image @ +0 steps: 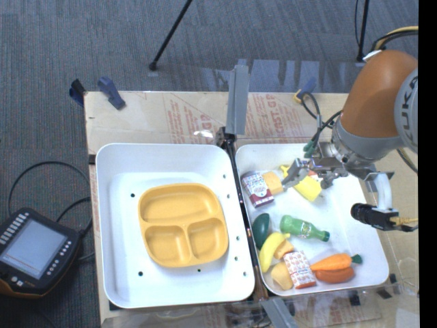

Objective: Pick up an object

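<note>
Nothing is lifted yet: the tool [305, 171] hangs low in the right bin [379, 255], fingers spread with nothing between them, the yellow block [308, 188] just below, so the grasp and lift remain.

Yellow divided tray [183, 223] sits in the left bin [109, 183], gripper [308, 172] hangs over toy food like a carrot [333, 268] in the right bin [372, 248].
</note>
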Robot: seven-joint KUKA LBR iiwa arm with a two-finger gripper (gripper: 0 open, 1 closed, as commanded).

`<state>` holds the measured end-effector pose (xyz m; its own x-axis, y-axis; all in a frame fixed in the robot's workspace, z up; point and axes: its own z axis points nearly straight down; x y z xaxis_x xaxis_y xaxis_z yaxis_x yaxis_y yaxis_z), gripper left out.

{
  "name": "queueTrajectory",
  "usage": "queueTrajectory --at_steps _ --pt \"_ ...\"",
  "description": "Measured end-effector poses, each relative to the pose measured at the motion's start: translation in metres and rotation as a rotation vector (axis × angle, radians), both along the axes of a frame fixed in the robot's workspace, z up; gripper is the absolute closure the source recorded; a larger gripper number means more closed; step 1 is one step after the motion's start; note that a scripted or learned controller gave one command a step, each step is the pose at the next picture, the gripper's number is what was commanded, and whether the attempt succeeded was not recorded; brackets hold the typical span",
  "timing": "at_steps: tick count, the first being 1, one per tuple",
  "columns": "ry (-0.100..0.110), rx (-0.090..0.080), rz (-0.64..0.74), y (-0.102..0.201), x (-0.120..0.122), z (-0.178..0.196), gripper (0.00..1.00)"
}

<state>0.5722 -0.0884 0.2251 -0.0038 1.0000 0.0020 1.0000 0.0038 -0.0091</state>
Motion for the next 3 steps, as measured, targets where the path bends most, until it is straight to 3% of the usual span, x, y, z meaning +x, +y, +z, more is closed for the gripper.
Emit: queueTrajectory --at_steps 1,2,3 --pt "0.002 -0.001 -0.017 -0.076 0.047 -0.035 0.00" --pt "-0.002 -0.001 -0.016 -0.076 0.048 -0.033 0.00" --pt "-0.010 -0.001 0.111 -0.092 0.066 -0.107 0.00"
